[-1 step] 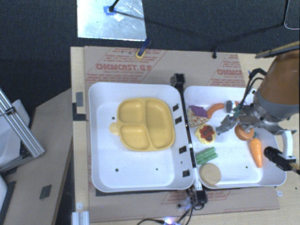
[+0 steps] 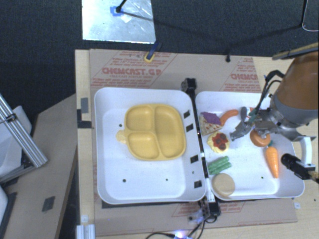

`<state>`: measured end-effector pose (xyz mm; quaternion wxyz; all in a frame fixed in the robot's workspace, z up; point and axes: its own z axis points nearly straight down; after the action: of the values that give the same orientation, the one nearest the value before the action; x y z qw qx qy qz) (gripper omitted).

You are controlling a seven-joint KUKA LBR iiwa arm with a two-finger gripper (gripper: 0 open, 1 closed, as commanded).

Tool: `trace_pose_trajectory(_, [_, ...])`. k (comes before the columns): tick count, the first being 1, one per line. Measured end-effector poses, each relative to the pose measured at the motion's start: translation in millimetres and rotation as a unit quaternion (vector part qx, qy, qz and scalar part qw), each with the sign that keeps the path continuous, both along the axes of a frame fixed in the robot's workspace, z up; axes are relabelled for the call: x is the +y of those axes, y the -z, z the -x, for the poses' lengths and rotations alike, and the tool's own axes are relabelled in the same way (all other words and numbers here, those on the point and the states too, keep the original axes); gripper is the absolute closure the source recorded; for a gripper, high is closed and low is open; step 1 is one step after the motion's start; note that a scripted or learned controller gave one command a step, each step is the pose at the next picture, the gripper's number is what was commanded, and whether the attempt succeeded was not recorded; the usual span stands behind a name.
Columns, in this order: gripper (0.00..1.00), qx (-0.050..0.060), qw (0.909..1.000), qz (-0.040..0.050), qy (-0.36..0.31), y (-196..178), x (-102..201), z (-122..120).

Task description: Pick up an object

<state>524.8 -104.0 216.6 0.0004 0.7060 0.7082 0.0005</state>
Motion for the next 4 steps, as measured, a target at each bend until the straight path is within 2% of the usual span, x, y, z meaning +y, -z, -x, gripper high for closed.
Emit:
trace_pose_trajectory(1, [0.0,0.003,1.0,-0.0006,0.001,50.4,2.3,10.1])
trace_pose_trajectory(3, [0.0,-0.002,1.0,-0.001,0.001,126.7,-4.3,4.5])
trace_pose_trajectory(4, [1.0,-0.01,0.9999,0.0062,0.003,114.6,-9.5,1.7])
